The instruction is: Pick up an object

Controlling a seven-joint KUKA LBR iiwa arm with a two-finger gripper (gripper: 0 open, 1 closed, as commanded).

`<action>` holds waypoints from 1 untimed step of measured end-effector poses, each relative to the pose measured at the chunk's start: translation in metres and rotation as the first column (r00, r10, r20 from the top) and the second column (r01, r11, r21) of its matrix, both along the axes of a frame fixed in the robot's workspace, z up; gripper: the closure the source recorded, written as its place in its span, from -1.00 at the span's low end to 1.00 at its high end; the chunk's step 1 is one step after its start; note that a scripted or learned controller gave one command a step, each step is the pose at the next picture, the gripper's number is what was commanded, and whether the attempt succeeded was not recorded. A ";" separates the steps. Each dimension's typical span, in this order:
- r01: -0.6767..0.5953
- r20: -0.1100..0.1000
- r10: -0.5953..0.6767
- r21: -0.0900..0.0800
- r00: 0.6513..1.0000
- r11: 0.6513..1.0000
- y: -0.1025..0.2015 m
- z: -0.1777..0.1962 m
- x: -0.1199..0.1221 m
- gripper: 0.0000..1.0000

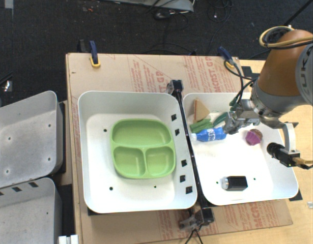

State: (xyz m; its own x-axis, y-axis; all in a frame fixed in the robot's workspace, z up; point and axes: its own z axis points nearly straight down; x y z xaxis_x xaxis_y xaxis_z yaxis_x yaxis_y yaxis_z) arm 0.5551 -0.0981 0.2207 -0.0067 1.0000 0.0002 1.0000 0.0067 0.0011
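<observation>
- The arm [283,70] reaches in from 3 o'clock and hangs over the right bin [268,187], its wrist above the bin's 12 o'clock part, where most of the loose things lie crowded together.
- The gripper [236,117] sits low just beside the blue bottle [209,134], at the bottle's 2 o'clock; I cannot tell how it is set, as the wrist hides its tips.
- No thing shows clamped in it, so I judge the pick not yet made.
- The bottle lies on its side, touching or nearly touching a green piece [211,122] at its 12 o'clock and a tan wedge [200,110] beyond; this crowding probably makes a clean grab harder.
- A purple lump [254,136] lies alone at the gripper's 4 o'clock, and a black block [234,183] rests well apart at the bin's 6 o'clock; both look easier to reach.
- The left bin [95,187] bears a green tray [143,147] at its centre, well apart from the arm.
</observation>
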 end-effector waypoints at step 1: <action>0.000 0.001 0.000 0.000 1.000 1.000 0.055 0.012 0.014 1.00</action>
